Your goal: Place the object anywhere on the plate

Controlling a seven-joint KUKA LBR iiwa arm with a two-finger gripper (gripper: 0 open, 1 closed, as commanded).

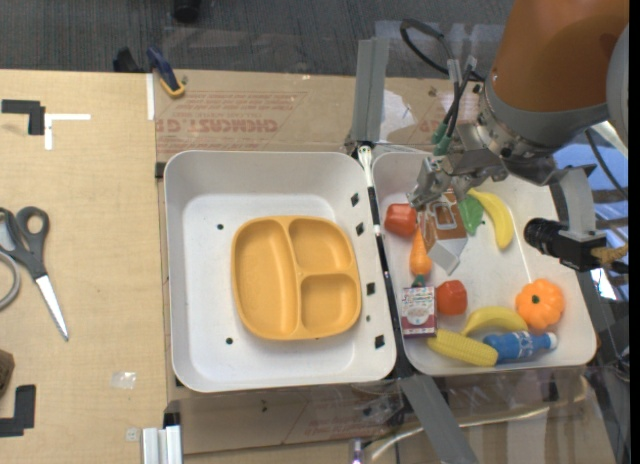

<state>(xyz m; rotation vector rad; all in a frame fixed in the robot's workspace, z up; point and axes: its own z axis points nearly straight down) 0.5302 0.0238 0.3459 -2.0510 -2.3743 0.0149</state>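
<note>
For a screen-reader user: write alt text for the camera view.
A grey and orange robot arm lowers its claw into the right white bin of toy food, just above a carrot. The left bin holds a yellow divided plate with nothing on it. Scissors lie on the bench at far left.

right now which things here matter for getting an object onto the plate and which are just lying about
Part of the job:
- plate
- left bin
- gripper
- toy food in the right bin: carrot, corn, pumpkin

Lying about:
- scissors
- blue clip
</note>
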